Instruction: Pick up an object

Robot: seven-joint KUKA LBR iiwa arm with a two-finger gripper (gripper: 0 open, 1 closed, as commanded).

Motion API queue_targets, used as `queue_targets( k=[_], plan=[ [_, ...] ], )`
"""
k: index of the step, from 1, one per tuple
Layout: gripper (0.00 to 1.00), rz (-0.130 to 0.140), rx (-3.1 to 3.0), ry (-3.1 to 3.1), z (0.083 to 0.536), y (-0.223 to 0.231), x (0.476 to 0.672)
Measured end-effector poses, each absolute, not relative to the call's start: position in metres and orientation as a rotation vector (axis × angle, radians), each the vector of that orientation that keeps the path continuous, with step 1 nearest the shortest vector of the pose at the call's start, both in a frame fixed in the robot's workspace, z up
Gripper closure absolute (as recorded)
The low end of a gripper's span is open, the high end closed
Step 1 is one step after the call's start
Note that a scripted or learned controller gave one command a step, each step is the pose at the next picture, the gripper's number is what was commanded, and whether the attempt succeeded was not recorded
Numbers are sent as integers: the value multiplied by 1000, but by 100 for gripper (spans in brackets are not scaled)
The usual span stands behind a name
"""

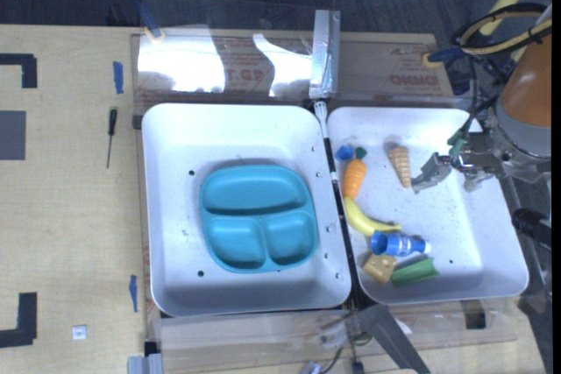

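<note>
The right bin (491, 276) holds several small toys. An orange carrot (353, 178) lies by its left wall, with a yellow banana (362, 218) just below it. A tan ridged cone (401, 165) sits near the middle. A blue bottle (397, 244), a green piece (414, 271) and a tan block (379, 268) cluster at the front left. My gripper (452, 174) hangs over the right half of this bin, to the right of the cone. It is open, with nothing between its fingers.
The left bin (166, 153) carries a blue divided plate (259, 215). A clear plastic panel and a metal post (323, 52) stand behind the bins. Yellow and black cables (500, 22) hang at the upper right beside the arm.
</note>
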State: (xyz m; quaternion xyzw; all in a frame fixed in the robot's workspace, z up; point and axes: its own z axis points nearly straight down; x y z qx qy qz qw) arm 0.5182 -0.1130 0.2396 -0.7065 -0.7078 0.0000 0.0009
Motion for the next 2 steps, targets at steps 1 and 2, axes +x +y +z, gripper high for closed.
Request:
queue_targets(
  k=[1, 2],
  plan=[
    [0, 0, -2334, -2102, 227, -112, 581],
    [0, 4, -2280, -2156, 195, -121, 586]
  ],
)
